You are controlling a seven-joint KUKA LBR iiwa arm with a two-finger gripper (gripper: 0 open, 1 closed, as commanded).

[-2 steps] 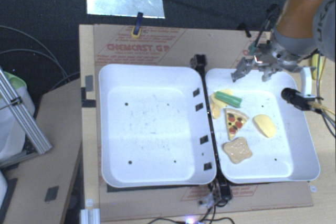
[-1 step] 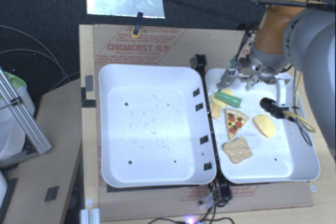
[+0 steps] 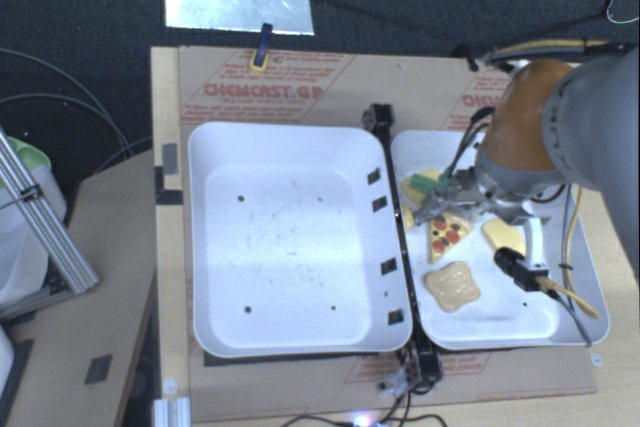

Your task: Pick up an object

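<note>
My gripper (image 3: pixel 432 206) is down in the right bin (image 3: pixel 500 320), near its left wall. Its metal fingers point left, just above a pizza slice toy (image 3: pixel 447 235) with red dots. A green and yellow item (image 3: pixel 424 183) lies just behind the fingers. A tan toast-shaped piece (image 3: pixel 452 286) lies nearer the front of the bin. A yellow piece (image 3: pixel 500 233) rests to the right of the pizza slice, partly under the wrist. I see nothing between the fingers.
The left bin (image 3: pixel 285 235) sits beside the right one, divided by a black bar (image 3: pixel 395 235). The arm's grey and orange body (image 3: pixel 550 130) covers the right bin's back right corner. Cardboard (image 3: pixel 280 80) lies under both bins.
</note>
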